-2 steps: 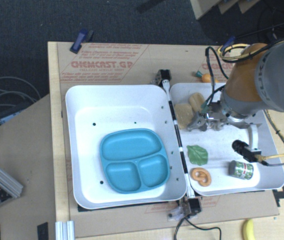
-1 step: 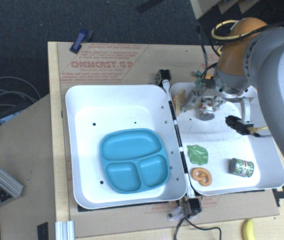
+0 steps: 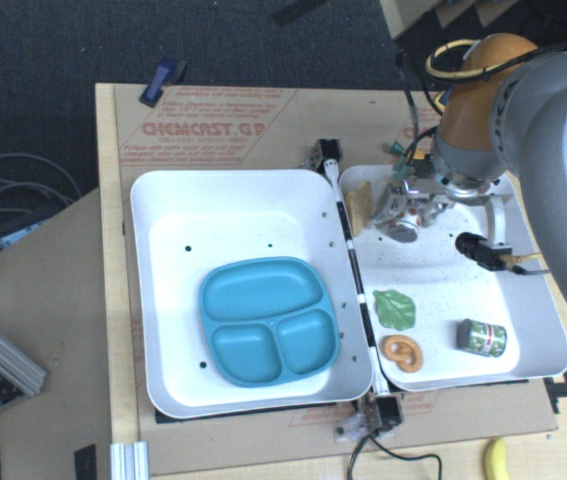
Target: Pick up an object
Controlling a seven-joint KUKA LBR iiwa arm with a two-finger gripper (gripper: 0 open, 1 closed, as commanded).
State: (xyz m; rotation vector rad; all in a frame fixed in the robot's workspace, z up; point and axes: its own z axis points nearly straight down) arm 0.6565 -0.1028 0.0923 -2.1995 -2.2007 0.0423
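Observation:
My gripper (image 3: 400, 220) hangs low over the far left part of the right bin (image 3: 538, 313), reaching in from the right. Just left of it, against the bin's left wall, stands a tan block (image 3: 361, 206); I cannot tell whether they touch. Nearer the front of the same bin lie a green leafy piece (image 3: 395, 309), a brown pretzel (image 3: 402, 353) and a small green can (image 3: 482, 337) on its side. All three lie well apart from the gripper.
The left bin (image 3: 163, 228) holds a blue divided plate (image 3: 266, 319). A black clip (image 3: 327, 153) sits where the two bins meet at the back. A blue object (image 3: 161, 80) lies off the bench at the far left.

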